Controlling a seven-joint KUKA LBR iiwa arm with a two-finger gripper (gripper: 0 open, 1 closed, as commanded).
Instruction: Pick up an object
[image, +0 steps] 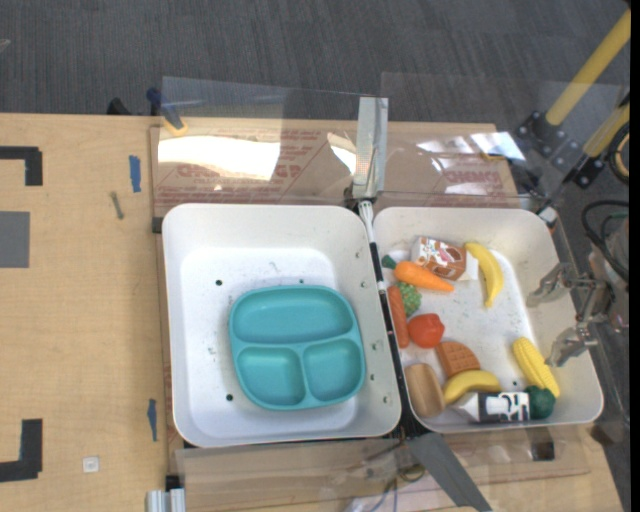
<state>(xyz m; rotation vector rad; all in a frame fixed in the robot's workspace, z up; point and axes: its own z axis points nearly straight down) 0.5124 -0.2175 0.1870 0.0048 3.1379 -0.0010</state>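
My metal two-finger gripper (562, 318) hung at three o'clock of the shallow white right-hand bin (520, 222), fingers spread apart, holding nothing.

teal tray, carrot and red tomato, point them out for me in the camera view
teal tray (292, 318), camera view, floor of its large upper compartment
carrot (424, 277), camera view, middle of the orange body
red tomato (426, 330), camera view, centre of its red top
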